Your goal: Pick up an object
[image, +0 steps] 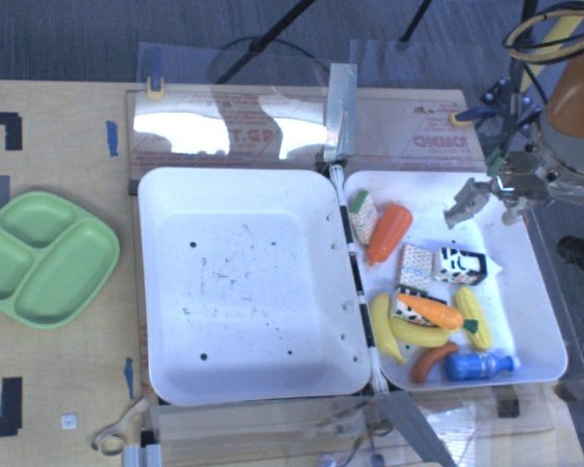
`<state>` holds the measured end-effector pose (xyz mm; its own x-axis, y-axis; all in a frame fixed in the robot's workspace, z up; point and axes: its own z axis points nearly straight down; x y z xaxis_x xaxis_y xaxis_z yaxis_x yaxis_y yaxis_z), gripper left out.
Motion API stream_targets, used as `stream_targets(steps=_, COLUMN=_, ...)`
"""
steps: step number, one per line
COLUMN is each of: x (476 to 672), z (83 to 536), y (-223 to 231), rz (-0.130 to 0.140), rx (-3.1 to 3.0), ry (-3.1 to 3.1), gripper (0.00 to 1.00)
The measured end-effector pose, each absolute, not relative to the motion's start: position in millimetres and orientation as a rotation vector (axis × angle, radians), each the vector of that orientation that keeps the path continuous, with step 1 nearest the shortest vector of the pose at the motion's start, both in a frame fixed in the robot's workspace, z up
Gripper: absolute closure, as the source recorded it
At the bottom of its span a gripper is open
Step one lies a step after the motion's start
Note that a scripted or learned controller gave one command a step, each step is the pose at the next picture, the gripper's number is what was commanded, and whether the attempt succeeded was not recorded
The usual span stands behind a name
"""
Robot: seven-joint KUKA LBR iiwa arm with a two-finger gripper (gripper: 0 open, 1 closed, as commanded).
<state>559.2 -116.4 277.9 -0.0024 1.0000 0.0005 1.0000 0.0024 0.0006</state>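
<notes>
Objects crowd my right bin (540, 300): a carrot (389, 232), banana (409, 334), corn (472, 319) and blue bottle (479, 365), partly overlapping. My gripper (487, 202) hangs over the bin's upper right with its fingers spread and nothing between them; my arm (574, 105) is cut off at the frame edge.

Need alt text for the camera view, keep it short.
Seen from above, the robot's hand hangs over the far right corner of the right bin, which holds toy food: a carrot, bananas, corn, a blue bottle. A green divided plate sits left of the bins.
</notes>
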Motion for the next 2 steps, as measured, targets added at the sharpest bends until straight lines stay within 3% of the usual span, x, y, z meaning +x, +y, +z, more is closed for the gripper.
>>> stream_targets(steps=1, x=514.7, z=141.7, y=-169.6, rz=0.001, rx=2.121, ry=2.318, gripper=0.00)
stream_targets(steps=2, x=575.8, z=202.2, y=-168.1, rz=0.003, rx=2.200, ry=2.240, gripper=0.00)
